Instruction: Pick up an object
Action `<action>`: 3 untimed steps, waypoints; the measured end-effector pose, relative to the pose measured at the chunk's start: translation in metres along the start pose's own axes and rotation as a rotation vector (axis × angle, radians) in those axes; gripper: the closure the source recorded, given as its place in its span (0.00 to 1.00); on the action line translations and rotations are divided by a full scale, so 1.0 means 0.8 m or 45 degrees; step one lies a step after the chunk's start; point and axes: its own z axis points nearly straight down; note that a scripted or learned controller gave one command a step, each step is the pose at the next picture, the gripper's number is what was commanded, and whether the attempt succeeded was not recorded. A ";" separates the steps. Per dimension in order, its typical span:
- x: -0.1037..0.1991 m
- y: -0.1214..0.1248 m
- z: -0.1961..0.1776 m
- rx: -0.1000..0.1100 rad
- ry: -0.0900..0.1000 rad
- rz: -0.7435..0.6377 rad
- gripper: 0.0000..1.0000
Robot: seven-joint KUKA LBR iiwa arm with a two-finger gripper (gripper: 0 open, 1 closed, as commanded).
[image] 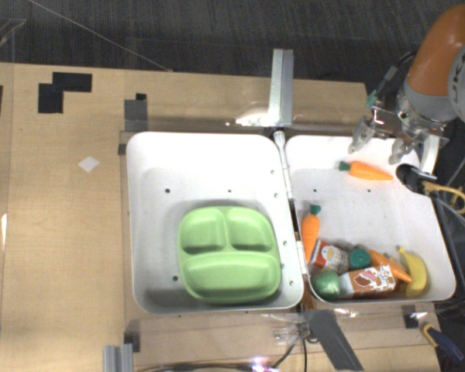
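My gripper [380,144] hangs over the back right corner of the right bin [418,208], open, with nothing between its fingers. Just below it an orange toy carrot [366,171] lies on the bin floor. A second carrot [311,234] rests against the bin's left wall. Along the front edge lies a cluster: a red-and-white packet [330,257], a green round item [325,285], an orange juice carton [368,279], a dark green piece [362,257] and a yellow banana [415,272].
The left bin [155,177] holds a green divided plate [229,253] at its front. A metal post [282,87] stands behind the wall between the bins. Cables [448,200] hang along the right bin's right edge.
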 end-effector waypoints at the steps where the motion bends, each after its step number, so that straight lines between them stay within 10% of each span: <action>1: -0.021 0.023 0.089 0.003 -0.001 0.067 0.00; 3: -0.043 0.014 0.128 -0.004 0.000 -0.179 0.00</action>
